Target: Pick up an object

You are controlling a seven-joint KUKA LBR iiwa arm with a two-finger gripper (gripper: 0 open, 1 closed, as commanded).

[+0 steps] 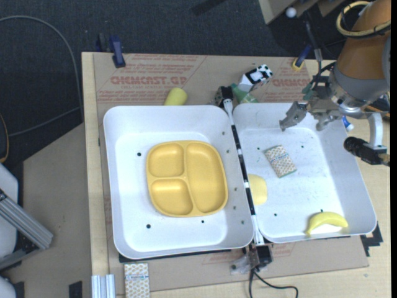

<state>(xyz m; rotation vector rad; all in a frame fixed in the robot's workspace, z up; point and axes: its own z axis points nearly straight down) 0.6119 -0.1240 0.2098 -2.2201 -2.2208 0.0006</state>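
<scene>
Gripper (307,115) open, holding nothing, above right bin (347,185); small packet (280,161) just below.

A yellow divided plate (186,179) lies in the left bin (124,129). In the right bin (347,185) lie a small packet (280,161) and a banana (327,221). The open gripper (307,117) hovers above its far edge, jaws spread, holding nothing.

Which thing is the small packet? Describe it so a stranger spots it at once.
Find the right-hand white bin. Near its middle, below the gripper, lies the small packet, flat and tilted. It is a pale, patterned rectangle, unlike the yellow banana at the bin's near edge.
</scene>
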